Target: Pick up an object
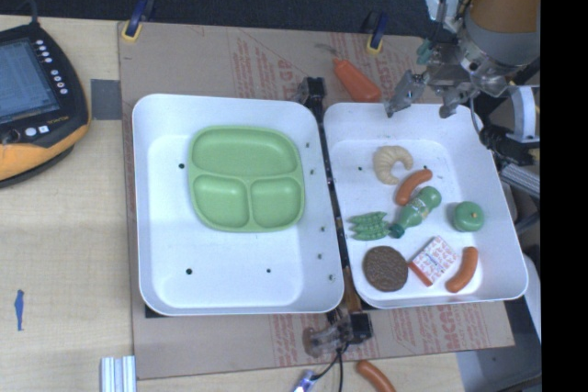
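Note:
My gripper (pixel 424 102) hangs open above the far edge of the right bin (pixel 491 188), nothing between its fingers. Below it in that bin lie a beige croissant (pixel 393 161), an orange sausage (pixel 412 185), a green bottle (pixel 416 209), a green pea pod (pixel 368 226), a green apple (pixel 467 216), a brown cookie (pixel 385 268), a red and white packet (pixel 434 260) and a second sausage (pixel 462 269). The croissant is the nearest to the fingers, a little toward the front and left.
The left bin (pixel 165 271) holds a green divided plate (pixel 246 176). An orange carrot (pixel 356 80) lies on the cardboard behind the bins. A teach pendant (pixel 37 101) sits at the far left. Another orange piece (pixel 377 375) lies by the front edge.

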You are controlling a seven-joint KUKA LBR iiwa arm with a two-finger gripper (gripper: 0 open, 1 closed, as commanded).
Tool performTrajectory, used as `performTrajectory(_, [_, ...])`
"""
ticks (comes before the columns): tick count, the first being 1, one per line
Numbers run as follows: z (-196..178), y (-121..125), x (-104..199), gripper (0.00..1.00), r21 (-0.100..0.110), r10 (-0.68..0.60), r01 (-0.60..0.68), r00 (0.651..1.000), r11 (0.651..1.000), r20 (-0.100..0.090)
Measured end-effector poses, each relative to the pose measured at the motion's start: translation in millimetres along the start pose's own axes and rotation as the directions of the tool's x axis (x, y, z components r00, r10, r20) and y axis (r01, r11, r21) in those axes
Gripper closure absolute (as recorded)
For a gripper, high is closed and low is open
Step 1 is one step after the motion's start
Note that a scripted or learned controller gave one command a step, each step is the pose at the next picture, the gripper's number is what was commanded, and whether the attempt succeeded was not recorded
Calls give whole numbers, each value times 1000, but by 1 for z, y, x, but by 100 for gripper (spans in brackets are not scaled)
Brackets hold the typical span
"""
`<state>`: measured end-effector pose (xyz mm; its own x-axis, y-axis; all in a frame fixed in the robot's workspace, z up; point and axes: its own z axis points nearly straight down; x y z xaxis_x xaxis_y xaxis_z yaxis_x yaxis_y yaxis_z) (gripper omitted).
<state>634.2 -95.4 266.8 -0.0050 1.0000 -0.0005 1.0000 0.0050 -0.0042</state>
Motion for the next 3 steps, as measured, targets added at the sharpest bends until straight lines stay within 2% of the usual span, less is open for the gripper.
performTrajectory(1, [91, -36, -20, 0, 1, 0, 0, 1000, 1000, 1])
performTrajectory(2, [176, -48, -41, 0, 1, -1, 1, 1000, 1000, 1])
performTrajectory(3, [165, -48, -42, 100, 1, -4, 4, 1000, 1000, 4])
